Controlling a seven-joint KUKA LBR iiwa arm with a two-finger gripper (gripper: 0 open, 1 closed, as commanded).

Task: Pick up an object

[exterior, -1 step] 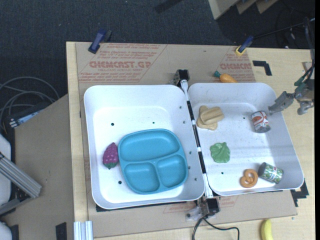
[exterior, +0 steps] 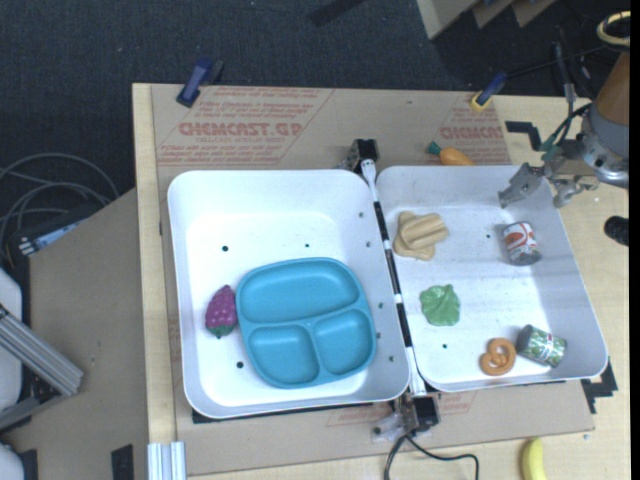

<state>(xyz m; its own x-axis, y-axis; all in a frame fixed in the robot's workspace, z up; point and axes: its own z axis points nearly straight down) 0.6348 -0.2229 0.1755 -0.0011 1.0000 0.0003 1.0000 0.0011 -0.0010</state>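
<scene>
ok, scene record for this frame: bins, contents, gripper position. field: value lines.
left bin: blue divided tray, purple grape toy beside it
right bin: bread toy, red-white can, green leafy toy, pretzel toy, green can
gripper: over the right bin's far right corner, nothing held
outside bins: orange carrot toy, yellow banana toy
</scene>
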